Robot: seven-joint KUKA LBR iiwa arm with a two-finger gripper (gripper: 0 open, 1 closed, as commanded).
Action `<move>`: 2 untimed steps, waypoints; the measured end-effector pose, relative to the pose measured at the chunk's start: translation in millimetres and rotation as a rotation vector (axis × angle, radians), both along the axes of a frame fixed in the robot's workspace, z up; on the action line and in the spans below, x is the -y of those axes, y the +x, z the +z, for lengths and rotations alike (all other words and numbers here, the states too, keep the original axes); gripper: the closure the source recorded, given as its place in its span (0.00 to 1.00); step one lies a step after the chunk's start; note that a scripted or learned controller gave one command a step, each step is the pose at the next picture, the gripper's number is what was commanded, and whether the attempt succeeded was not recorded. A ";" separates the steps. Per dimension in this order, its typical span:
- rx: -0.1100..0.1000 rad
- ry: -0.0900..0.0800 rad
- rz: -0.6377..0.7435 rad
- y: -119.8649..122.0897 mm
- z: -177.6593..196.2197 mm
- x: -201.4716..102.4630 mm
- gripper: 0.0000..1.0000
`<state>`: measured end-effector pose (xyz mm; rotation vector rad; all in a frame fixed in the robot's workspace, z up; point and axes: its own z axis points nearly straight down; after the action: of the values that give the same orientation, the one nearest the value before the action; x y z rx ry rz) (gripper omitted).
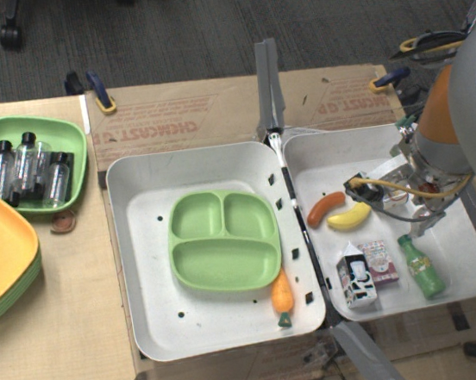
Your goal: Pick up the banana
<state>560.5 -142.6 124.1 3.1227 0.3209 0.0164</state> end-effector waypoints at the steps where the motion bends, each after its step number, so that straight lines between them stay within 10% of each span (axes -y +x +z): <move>1: -0.016 0.002 0.224 -20.5 5.7 23.5 0.00; 2: -0.016 0.000 0.078 40.8 22.9 -26.2 0.00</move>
<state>601.3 -116.4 147.0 3.1103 0.4429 -0.0082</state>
